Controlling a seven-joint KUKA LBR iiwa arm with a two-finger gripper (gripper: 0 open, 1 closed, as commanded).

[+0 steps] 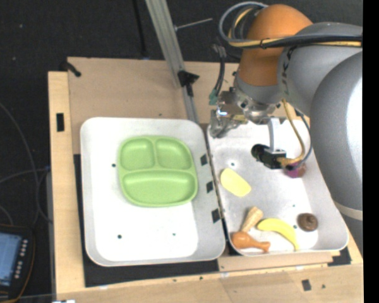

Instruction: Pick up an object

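Approach step: my hand [222,124] hangs over the right white bin's [316,188] far left corner, grip state unclear. Pale yellow oval toy [235,183] lies nearest; next, descend onto it.

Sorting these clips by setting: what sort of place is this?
Probably a robotics lab bench for grasping trials: a robot arm over two white bins, toy food such as a banana, and a green divided plate.

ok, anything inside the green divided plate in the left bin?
The green divided plate sits flat in the left bin; all three compartments show bare green, nothing in them. What lies beneath the plate is covered. The toy food is all in the right bin.
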